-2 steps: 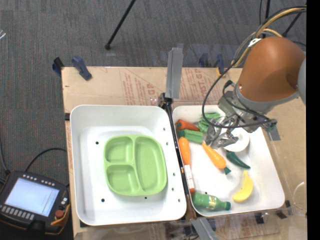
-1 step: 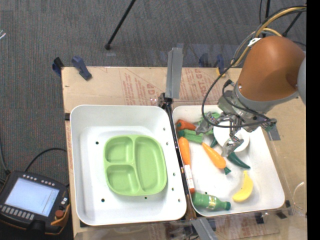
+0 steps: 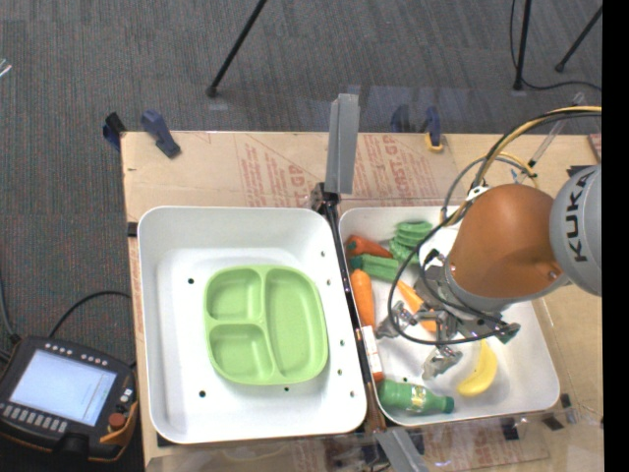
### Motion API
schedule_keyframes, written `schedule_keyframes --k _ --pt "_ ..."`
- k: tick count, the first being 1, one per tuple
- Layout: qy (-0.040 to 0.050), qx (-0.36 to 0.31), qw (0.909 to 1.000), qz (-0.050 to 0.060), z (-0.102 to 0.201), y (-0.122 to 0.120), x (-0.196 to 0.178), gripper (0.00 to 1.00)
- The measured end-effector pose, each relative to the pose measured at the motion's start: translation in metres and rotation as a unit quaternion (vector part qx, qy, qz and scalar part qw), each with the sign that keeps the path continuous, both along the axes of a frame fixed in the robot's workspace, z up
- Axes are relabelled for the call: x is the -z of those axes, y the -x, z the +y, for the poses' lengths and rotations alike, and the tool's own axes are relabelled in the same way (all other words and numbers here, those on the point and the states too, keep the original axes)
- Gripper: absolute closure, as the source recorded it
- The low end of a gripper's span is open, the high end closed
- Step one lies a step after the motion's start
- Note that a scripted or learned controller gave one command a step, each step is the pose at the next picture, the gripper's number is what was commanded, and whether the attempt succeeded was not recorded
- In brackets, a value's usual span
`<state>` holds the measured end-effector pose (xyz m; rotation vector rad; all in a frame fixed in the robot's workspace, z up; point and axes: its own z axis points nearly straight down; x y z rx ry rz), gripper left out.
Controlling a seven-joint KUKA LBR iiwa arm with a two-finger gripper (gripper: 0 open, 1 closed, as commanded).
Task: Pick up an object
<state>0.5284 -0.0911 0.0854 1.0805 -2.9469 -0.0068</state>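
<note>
Gripper (image 3: pixel 437 347) low in right bin (image 3: pixel 536 357), finger spread cannot be told, nothing seen held | crowded by carrot (image 3: pixel 362 296), one banana (image 3: pixel 479 372) just beside, one green bottle (image 3: pixel 415 396) lying below | left bin (image 3: pixel 167 264): one three-compartment green plastic tray (image 3: pixel 265 324) | green toy veg (image 3: pixel 411 234) behind

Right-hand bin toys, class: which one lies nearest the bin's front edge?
The green bottle, lying on its side along the right bin's front wall. The banana sits slightly farther back, and the carrot farther still.
</note>
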Motion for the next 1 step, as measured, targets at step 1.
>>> schedule_keyframes --k 1 --pt "0.0001 0.038 0.9993 -0.002 0.0098 -0.0206 -0.0016 0.0"
